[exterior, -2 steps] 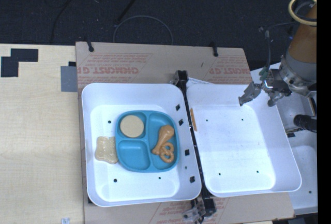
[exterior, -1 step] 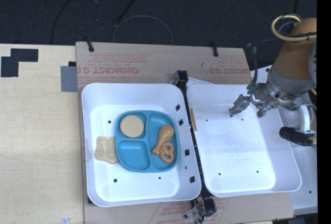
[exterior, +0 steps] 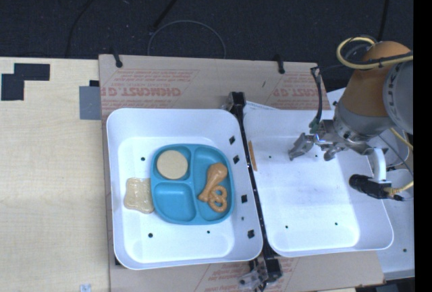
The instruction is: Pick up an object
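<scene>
The grey arm's two-finger gripper [exterior: 312, 150] hangs over the upper part of the right shallow white plastic bin [exterior: 324, 230], its fingers spread apart and grasping nothing. No object lies beneath it on that bin's floor.

All candidate objects sit in the left shallow white plastic bin [exterior: 128, 129], well apart from the gripper. A blue three-compartment plastic tray [exterior: 179, 206] holds a round tan disc resembling a biscuit [exterior: 171, 164] in its upper-left compartment, and a tan drumstick-shaped toy [exterior: 215, 179] touching a small tan pretzel-shaped piece [exterior: 217, 201] in its right compartment. A pale toast-shaped slab [exterior: 138, 195] lies on the bin floor, just beside the tray's left edge.

Judgement: the step in hand is the approach. It would be done well by crossing the black divider between the bins at height, then descending on one isolated item. The drumstick's narrow shaft looks the most graspable (the flat disc and slab offer little for the fingers to close on). Risk: catching the tray wall or nudging the pretzel.

Writing: the brown cardboard sheet [exterior: 175, 81] under the bins bears red print, appearing inverted; I cannot read it with confidence.
</scene>
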{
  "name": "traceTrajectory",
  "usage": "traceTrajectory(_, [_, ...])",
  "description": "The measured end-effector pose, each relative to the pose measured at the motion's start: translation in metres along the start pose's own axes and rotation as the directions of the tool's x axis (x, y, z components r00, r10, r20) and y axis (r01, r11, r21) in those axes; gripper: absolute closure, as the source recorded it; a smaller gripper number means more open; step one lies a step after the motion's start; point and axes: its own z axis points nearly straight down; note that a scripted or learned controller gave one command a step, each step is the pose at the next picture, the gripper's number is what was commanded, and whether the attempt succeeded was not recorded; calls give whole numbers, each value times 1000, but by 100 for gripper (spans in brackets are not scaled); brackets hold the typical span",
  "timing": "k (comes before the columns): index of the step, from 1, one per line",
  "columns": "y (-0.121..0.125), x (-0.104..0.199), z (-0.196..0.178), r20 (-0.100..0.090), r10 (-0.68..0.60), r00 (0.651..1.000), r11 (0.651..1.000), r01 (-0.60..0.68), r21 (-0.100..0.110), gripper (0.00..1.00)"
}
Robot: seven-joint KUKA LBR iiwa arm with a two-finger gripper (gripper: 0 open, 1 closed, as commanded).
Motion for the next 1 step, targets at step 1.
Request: traceTrajectory(1, [0,1,44,0,1,1000,1000,-1,0,0])
